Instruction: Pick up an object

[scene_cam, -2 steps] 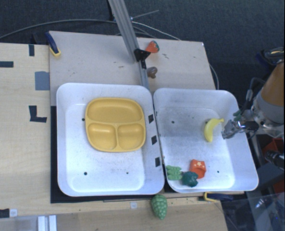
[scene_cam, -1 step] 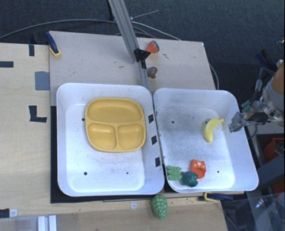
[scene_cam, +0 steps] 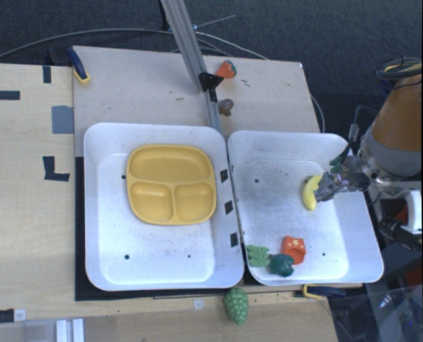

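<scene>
In the left bin (scene_cam: 104, 262) you have the yellow tray (scene_cam: 172, 184), lying flat toward twelve o'clock, too broad for a two-finger grab, so I judge it no target. The right bin (scene_cam: 354, 262) holds the small pieces: a banana (scene_cam: 309, 192) at three o'clock, with the gripper (scene_cam: 327, 189) right against it, low enough to suggest a grasp is under way. Whether the jaws are clenched or released you cannot tell from here. At six o'clock sit a red piece (scene_cam: 294, 247) and a green piece (scene_cam: 279, 264), bunched by the wall.

Bench (scene_cam: 147, 91): two white bins (scene_cam: 104, 191) (scene_cam: 354, 248), green toy (scene_cam: 235, 305) at front edge.
</scene>
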Available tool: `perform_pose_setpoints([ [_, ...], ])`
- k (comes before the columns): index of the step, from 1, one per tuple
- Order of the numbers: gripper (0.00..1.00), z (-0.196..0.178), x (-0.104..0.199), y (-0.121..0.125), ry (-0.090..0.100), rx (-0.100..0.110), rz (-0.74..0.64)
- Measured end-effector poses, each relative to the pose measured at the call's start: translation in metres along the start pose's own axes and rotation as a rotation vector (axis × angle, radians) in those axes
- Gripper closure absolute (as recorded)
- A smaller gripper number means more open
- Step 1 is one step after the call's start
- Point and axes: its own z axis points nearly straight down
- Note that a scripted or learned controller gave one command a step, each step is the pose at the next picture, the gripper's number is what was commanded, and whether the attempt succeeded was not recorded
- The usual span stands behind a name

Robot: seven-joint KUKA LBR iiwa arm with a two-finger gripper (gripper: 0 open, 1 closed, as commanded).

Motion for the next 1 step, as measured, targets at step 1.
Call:
perform_pose_setpoints([
  [1, 1.0, 0.0097, 0.0485, -0.0031, 0.0, 0.0, 0.0],
])
